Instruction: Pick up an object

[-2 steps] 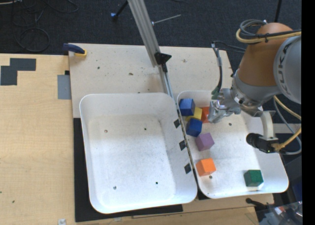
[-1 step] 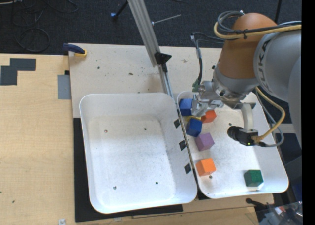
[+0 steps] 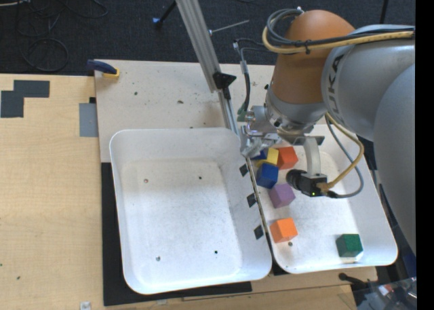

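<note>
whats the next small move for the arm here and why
Probably a short descent onto the cluster. The gripper sits at the right bin's upper left, just over the blue cube and yellow cube, with nothing visibly between its fingers. The blue one looks nearest.

Smooth white plastic bins (image 3: 176,234); pale wood-grain bench (image 3: 47,186); matt blocks (image 3: 285,229).

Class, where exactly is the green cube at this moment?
The green cube sits in the right bin, near its front right corner, apart from the others; its nearest neighbour is an orange cube.
</note>
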`<state>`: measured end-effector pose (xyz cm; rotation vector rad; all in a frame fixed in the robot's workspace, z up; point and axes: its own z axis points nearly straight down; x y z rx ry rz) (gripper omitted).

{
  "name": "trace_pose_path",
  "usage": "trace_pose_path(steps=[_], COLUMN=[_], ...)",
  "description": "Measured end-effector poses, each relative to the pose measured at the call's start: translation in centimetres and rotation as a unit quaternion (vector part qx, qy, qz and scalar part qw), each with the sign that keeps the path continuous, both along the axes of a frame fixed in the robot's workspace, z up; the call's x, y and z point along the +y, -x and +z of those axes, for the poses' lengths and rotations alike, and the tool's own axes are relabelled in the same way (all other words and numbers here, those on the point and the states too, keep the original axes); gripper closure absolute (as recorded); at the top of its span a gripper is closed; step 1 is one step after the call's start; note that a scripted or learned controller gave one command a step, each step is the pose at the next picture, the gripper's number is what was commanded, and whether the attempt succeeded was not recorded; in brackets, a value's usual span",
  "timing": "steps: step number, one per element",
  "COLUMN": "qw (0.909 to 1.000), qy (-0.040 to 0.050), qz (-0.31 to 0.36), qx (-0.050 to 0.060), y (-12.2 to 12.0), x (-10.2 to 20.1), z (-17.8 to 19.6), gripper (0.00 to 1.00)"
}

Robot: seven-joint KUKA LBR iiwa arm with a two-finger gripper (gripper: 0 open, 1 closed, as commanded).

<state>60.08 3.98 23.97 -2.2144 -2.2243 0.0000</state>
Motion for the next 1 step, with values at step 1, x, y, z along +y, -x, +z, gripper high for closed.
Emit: trace_pose_path(steps=[1], qw=[1.0000], qy=[0.0005], qz=[-0.001], qx=[0.000], y=[-1.73], x=[5.21], z=[-1.47], gripper=[1.00])
